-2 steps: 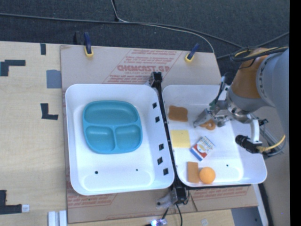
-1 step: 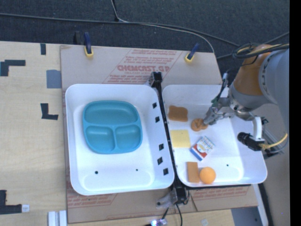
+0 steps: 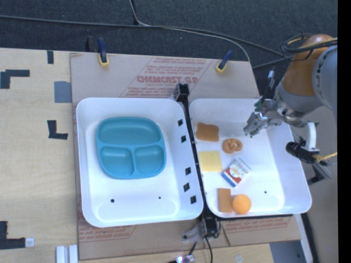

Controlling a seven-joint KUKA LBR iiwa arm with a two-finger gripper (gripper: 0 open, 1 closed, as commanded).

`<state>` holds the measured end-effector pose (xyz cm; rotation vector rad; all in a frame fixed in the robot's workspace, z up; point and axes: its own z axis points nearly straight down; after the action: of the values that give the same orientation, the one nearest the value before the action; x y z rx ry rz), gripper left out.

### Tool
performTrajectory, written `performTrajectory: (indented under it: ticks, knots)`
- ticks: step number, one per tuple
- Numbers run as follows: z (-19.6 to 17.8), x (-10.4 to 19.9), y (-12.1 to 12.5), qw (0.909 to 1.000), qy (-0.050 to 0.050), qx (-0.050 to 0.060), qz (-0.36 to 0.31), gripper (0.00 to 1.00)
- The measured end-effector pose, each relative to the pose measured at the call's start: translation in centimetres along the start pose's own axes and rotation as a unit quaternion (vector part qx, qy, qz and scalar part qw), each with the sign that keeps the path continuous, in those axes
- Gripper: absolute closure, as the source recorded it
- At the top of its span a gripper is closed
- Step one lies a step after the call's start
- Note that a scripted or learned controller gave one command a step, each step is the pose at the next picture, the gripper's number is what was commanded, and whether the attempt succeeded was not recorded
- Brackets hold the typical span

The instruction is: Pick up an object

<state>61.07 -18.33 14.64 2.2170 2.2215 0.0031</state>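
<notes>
Pretzel [image 3: 232, 144] lies in the right bin [image 3: 285, 193], right of centre. Our tool [image 3: 253, 126] hovers just upper-right of it, grasping nothing; whether it's released, we cannot tell. We should centre before descending.

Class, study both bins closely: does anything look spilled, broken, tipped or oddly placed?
Nothing stands out. The blue divided plate lies flat in the left bin. In the right bin, the small carton lies at a slant and the orange ball touches a brown block, but nothing looks spilled or damaged.
</notes>
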Motion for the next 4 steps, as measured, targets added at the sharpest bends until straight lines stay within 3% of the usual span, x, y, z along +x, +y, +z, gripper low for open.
performTrajectory:
  ticks: [2, 4]
  knots:
    - [-8.9, 0.3, -0.7, 1.0000, 0.000, 0.000, 0.000, 1.00]
    - [-8.3, 10.9, -2.2, 1.0000, 0.001, 0.003, -0.002, 1.00]
